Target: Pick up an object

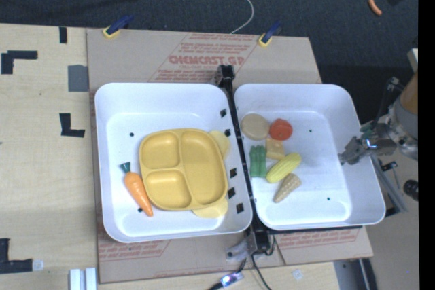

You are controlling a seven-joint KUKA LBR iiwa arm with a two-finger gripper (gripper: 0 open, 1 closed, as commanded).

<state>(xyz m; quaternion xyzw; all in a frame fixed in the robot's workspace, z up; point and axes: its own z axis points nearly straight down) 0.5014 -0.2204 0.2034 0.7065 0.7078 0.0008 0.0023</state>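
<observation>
While the tool (353, 149) hovers rightward, the corn (283, 167) lies well apart.

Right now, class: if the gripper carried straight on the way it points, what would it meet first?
The gripper points left across the right bin. Likely first: the corn cob, though its height above the bin is unclear.

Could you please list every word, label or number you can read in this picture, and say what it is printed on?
"CHEMCAST GP": red print on the brown cardboard sheet under the two bins, above the left bin.
Smaller red lines around it on the same sheet: too blurred to read.
Red print on the cardboard strip below the bins: too small to read.
</observation>
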